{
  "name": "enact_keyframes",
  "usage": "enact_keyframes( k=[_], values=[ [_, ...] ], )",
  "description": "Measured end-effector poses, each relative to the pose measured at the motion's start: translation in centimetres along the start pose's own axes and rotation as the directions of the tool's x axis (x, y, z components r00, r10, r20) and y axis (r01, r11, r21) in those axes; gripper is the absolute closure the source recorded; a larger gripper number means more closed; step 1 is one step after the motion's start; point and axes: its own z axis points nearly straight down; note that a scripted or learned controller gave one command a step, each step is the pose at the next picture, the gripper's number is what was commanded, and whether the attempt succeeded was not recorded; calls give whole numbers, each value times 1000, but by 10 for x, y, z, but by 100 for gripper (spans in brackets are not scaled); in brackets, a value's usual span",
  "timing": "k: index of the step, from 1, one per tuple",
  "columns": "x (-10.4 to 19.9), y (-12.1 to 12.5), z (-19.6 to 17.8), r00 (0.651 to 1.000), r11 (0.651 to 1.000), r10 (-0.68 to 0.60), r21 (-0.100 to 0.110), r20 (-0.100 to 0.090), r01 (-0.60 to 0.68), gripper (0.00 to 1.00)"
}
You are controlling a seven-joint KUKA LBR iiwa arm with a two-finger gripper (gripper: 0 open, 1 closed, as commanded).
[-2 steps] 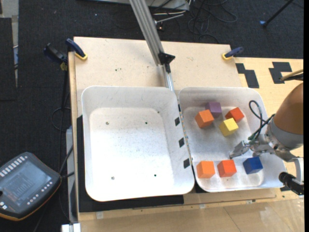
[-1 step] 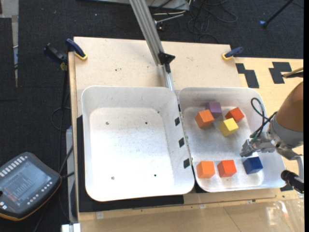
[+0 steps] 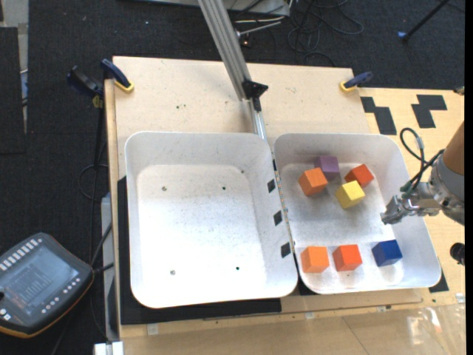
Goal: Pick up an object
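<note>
We look down from a single fixed camera mounted high above the pale particle-board bench (image 3: pixel 192 95), tilted so the bench's far edge lies toward the top. The bench fills most of our view, at moderate distance. Its two shallow white plastic bins, left (image 3: pixel 199 150) and right (image 3: pixel 384 150), sit centrally, with dark carpeted floor (image 3: pixel 59 21) bordering the bench beyond.

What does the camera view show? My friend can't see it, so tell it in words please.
A grey robot arm's gripper hangs over the right edge of the right white bin, which holds seven small blocks: two orange, two red, one purple, one yellow, one blue. The left white bin sits beside it on a tan bench.
</note>
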Motion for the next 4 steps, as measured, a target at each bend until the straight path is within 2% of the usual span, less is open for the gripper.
enact_keyframes(
  k=[2,3,4],
  values=[
    [-1,0,-116,1000,1000,-1,0,1,1,100],
    [55,26,-107,1000,1000,-6,6,-4,6,100],
    [99,34,-102,1000,1000,-5,6,-4,5,100]
  ],
)
